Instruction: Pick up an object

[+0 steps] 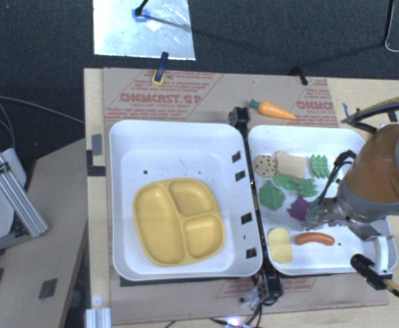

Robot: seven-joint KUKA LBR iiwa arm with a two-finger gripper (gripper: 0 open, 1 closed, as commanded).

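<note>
The right bin (302,134) holds several toy foods. Among them are a speckled cookie (265,165), a tan wedge (290,164), a ridged green piece (319,164), a leafy green piece (271,195), a purple bunch (298,209), a red sausage (315,238) and a pale yellow piece (279,244). My gripper (317,217) is low in this bin, just right of the purple bunch and above the sausage. The grey arm with its orange band (384,173) comes in from the right and hides the bin's right side.
The left bin (179,139) holds a yellow divided plate (177,221). An orange carrot (274,109) lies on the bench behind the right bin. A black clip strip (251,183) runs between the bins. A metal sheet (143,18) lies on the far floor.
</note>
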